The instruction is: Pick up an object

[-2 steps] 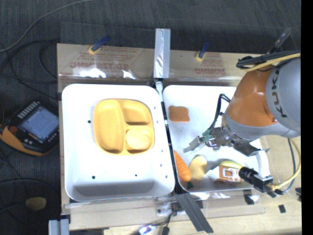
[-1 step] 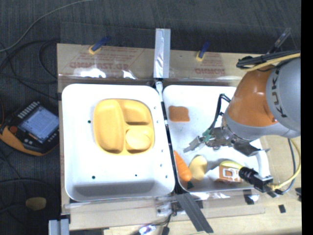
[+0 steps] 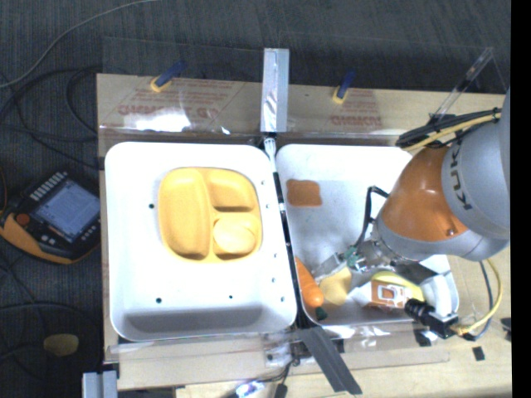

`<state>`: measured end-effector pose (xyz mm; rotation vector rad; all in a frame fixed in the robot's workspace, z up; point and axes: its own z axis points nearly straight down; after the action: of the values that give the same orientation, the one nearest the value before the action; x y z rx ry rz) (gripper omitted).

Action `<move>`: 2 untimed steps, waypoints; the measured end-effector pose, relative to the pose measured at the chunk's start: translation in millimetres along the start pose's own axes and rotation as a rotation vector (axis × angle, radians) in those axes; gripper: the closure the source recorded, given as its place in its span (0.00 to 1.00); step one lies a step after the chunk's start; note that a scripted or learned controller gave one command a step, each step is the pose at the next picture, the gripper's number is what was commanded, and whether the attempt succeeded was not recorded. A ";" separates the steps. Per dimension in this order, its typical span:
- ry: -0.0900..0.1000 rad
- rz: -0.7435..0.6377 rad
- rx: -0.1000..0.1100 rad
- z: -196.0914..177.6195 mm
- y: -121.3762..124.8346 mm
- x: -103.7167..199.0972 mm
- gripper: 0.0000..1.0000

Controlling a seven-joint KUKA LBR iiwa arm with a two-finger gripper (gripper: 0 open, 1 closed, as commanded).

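Arm's down in the near part of the right bin point(image 3: 332, 168), gripper point(image 3: 348, 265) low over a pale yellowish object point(image 3: 335, 289) beside the carrot point(image 3: 309, 286), grip impossible to tell from here, brown piece point(image 3: 304, 192) far off, yellow tray point(image 3: 209, 213) in the left bin point(image 3: 133, 222).

a robotics lab: taped bench point(image 3: 207, 98), teach pendant point(image 3: 51, 215) on dark carpet point(image 3: 50, 322), loose cables point(image 3: 91, 19)

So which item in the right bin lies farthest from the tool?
The flat brown piece, alone near the bin's far left corner; the carrot and others crowd around the tool.
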<state>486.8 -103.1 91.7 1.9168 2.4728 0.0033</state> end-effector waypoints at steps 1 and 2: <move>0.000 -0.035 -0.001 2.0 -0.1 -2.0 0.00; 0.004 -0.033 -0.001 2.3 -0.2 -3.3 0.00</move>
<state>487.4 -106.3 89.4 1.8771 2.5057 0.0077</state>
